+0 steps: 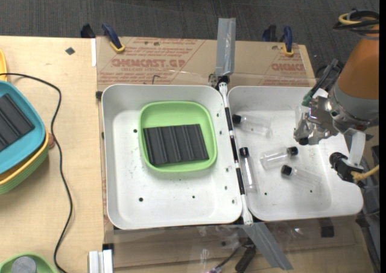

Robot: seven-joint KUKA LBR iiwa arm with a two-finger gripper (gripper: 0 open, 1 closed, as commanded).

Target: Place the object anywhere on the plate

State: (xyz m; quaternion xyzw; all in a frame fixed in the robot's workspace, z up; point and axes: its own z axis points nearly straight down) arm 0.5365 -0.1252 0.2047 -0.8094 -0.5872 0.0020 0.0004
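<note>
Right bin holds clear vials; my gripper hovers at their 2 o'clock, finger state unreadable; green plate at 9 o'clock.

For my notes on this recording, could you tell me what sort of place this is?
Probably a robotics lab in an office: a grey arm over two white bins, clamped cardboard on a wooden bench, carpet behind.

wooden bench, cardboard sheet, two white bins
</note>
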